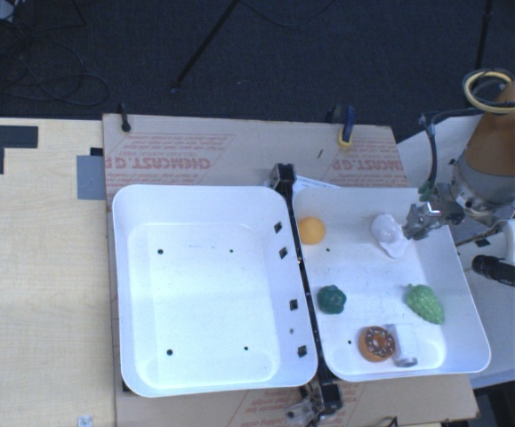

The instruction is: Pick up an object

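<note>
Bench top [35,274]: pale wood on the left, with dark grey patches near its far edge.
Cardboard sheet [239,154]: lies under both bins; red print on it reads upside down from here, seemingly "CHEMCRAFT", once behind the left bin and once behind the right.
Blue clamp [347,124]: stands on the far edge of the cardboard.
Left bin [141,205]: shallow and white, a few small dark dots on its floor.
Black strip [294,274]: runs near to far between the two bins, joining their rims.
Right bin [470,345]: white, holding the things below.
Orange ball [311,230]: far left part of the right bin, close to the black strip.
Dark green lump [331,299]: nearer than the ball, left of centre.
Doughnut [377,342]: brown and orange, at the near side; a small grey piece touches its right edge.
White crumpled thing [388,233]: far right part of the bin, just left of the gripper.
Light green lump [425,302]: right side of the bin, near the rim.
Arm [491,140]: comes in from the right, orange band up high, wrist tilted down toward the bin's far right rim.
Gripper [420,221]: low over the far right of the bin, next to the white crumpled thing; I cannot tell its state.
</note>
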